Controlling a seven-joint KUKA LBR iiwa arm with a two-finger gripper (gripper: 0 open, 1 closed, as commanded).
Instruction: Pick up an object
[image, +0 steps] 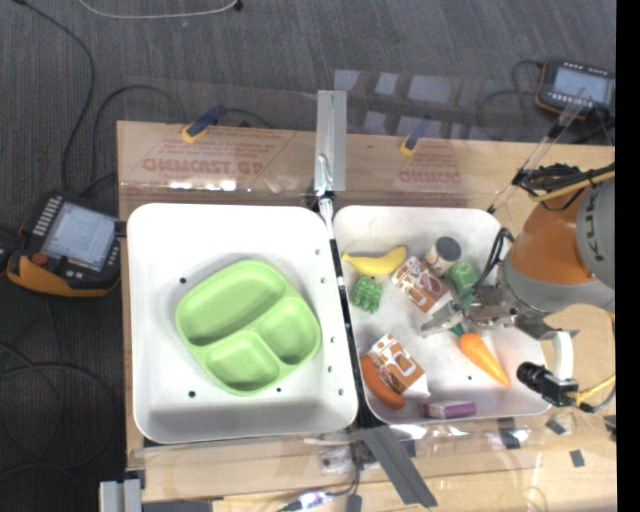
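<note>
1. Two shallow white bins sit side by side on a counter (210, 160), seen from above at a slant.
2. The left bin (150, 300) holds a light green divided plate (248, 325) with three sections, lying near the bin's middle.
3. The right bin (400, 222) holds a scatter of small toys.
4. A yellow banana (375, 262) lies near the bin's upper left, with a small green block (367, 292) just below it.
5. A brown and white snack pack (417, 284) lies right of the banana, and a dark round can (446, 249) stands above it near the back wall.
6. A green toy (462, 277) sits just right of the pack, next to the arm's wrist.
7. An orange carrot (483, 358) lies toward the bin's lower right, pointing down and right.
8. A second brown and white pack (396, 364) rests on a reddish sausage shape (381, 386) near the front left.
9. A small purple piece (450, 409) lies along the front wall.
10. The grey arm (560, 265), with its orange band, reaches in from the right.
11. The hand (447, 322) hangs low over the bin's middle, just above and left of the carrot; its fingers look slightly spread, with nothing between them.
</note>
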